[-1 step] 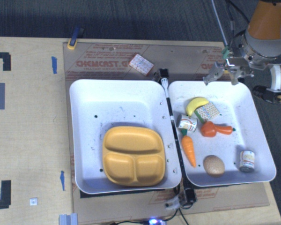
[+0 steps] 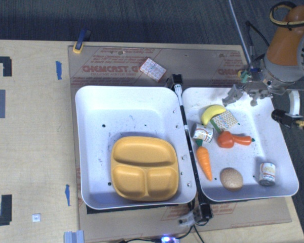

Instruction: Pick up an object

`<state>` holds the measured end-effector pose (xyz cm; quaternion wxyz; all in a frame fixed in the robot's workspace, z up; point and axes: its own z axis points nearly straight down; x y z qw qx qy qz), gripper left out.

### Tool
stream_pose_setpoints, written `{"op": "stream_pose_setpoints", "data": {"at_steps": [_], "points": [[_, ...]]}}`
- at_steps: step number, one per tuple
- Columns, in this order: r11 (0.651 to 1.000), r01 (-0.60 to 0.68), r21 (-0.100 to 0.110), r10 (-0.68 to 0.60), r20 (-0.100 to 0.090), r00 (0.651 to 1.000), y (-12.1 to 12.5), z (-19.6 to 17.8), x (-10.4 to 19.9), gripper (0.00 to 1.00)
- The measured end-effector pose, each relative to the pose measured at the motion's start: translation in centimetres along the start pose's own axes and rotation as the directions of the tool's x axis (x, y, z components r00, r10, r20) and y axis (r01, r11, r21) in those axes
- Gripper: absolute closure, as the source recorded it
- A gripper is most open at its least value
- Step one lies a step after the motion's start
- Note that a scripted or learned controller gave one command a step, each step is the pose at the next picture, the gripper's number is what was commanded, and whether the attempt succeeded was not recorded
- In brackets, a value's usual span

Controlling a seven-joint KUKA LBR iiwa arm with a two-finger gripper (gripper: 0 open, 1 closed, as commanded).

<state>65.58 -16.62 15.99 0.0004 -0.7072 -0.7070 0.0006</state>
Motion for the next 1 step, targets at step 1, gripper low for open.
{"op": "stream_pose_setpoints", "data": {"at_steps": [1], "points": [[1.000,0.002,-0.005,-0.002,0.000,1.000,-2.75,7.34,6.16,0.00]]}}
